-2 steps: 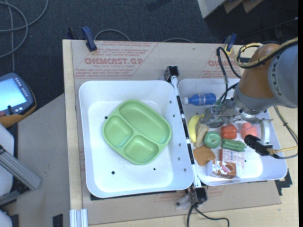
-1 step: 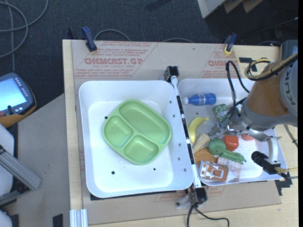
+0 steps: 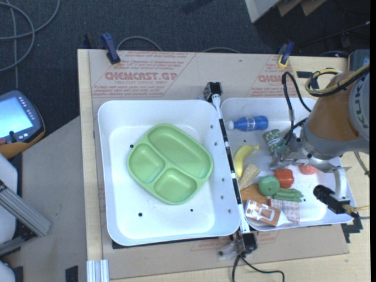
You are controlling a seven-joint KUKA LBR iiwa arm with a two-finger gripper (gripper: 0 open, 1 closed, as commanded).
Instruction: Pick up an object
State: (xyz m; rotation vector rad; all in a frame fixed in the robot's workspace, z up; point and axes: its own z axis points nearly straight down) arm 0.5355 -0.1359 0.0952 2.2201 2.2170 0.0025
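My gripper (image 3: 284, 155) reaches in from the right and hangs low over the middle of the right bin (image 3: 305, 107). It sits just right of a green can (image 3: 272, 140) and just above a red tomato-like piece (image 3: 284, 177). Around it lie a blue bottle (image 3: 249, 123), a yellow banana (image 3: 243, 155), a pale corn-like cone (image 3: 249, 173), a green apple (image 3: 268, 185), a small red-orange piece (image 3: 307, 169) and a green pepper-like piece (image 3: 288, 195). I see nothing lifted in the gripper.
The left bin (image 3: 117, 128) holds a green divided plate (image 3: 170, 163). Two snack packets (image 3: 262, 212) lie at the right bin's front edge beside an orange piece (image 3: 251, 193). A black clamp (image 3: 212, 90) sits where the bins meet. Cables (image 3: 320, 82) loop over the arm.
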